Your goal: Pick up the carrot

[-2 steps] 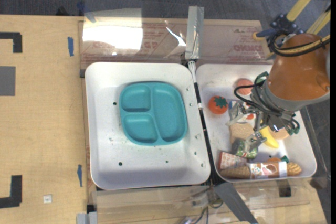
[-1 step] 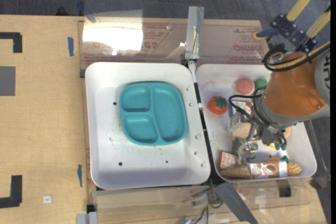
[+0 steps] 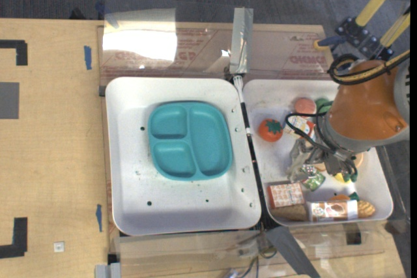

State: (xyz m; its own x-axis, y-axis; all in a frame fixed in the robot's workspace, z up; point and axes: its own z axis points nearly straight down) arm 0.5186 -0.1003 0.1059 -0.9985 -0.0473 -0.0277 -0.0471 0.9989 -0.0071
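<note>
The grey arm's two-finger gripper (image 3: 306, 163) hangs low over the middle of the right white bin (image 3: 384, 205); whether it is released or clenched cannot be told. No carrot can be made out with certainty. A red tomato (image 3: 270, 129) lies nearby. A teal divided plate (image 3: 191, 140) occupies the left white bin (image 3: 124, 192).

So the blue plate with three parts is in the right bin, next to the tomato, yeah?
Not quite. The blue plate with three parts sits in the left bin, by itself. The tomato is in the right bin, where the arm reaches. The camera view shows this.
</note>
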